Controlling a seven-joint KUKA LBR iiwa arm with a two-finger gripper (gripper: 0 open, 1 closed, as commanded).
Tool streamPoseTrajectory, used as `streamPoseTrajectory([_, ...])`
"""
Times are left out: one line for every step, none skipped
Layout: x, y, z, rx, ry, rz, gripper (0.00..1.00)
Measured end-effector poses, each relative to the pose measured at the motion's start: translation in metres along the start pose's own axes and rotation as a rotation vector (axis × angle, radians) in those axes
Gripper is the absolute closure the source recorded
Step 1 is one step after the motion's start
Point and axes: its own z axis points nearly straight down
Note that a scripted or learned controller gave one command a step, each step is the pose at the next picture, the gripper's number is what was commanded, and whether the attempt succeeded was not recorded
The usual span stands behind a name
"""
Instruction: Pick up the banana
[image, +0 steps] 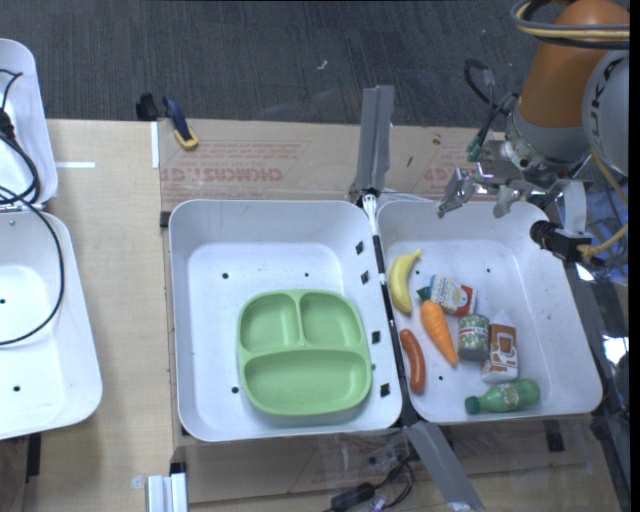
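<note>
A yellow banana (402, 281) lies in the right bin (530, 245), close to its left wall, curving from top right to bottom left. My gripper (480, 199) hangs above the bin's back edge, up and to the right of the banana and well apart from it. Its two fingers stand spread with nothing between them.
In the right bin next to the banana lie a carrot (437, 331), a red sausage (413, 360), a small carton (452, 295), a can (472, 337), a brown box (501, 351) and a green bottle (502, 396). A green divided plate (302, 352) sits in the left bin (200, 300).
</note>
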Motion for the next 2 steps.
streamPoseTrajectory([0.107, -0.049, 0.033, 0.002, -0.001, 0.139, 0.0])
streamPoseTrajectory([0.116, -0.021, 0.029, -0.001, -0.002, 0.069, 0.0])
